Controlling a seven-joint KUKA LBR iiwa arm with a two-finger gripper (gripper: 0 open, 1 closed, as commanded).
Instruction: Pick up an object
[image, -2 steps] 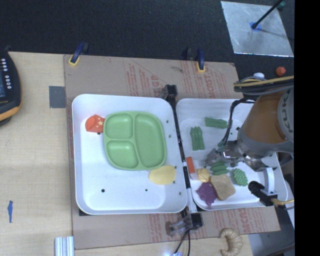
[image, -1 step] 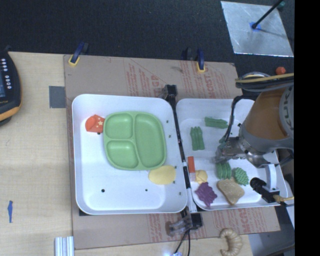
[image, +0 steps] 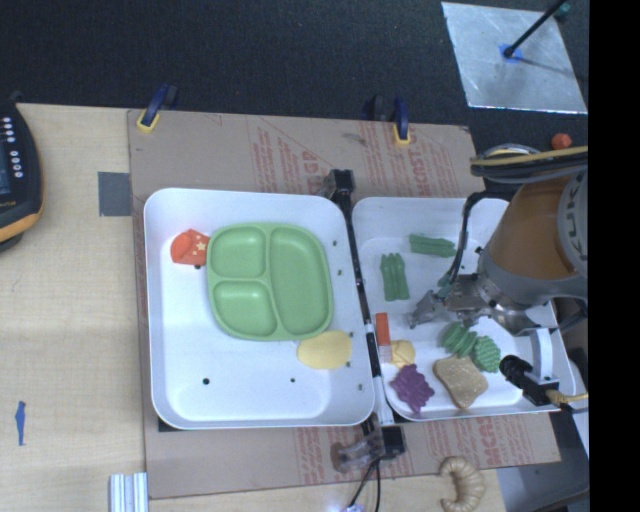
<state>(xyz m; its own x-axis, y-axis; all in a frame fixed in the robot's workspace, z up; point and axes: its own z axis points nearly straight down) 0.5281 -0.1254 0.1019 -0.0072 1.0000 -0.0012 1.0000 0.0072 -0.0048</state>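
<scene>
The gripper (image: 432, 308) hovers low in the right bin (image: 436, 213) — approach step, whether spread or pinched I cannot tell — next, settling onto a green toy (image: 394, 276).

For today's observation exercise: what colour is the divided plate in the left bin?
Light green. The divided plate shows best in the camera view, lying in the left bin.

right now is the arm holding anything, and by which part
Cannot be told. The gripper sits low in the right bin, next to the green toy pieces, but nothing is visibly held.
</scene>
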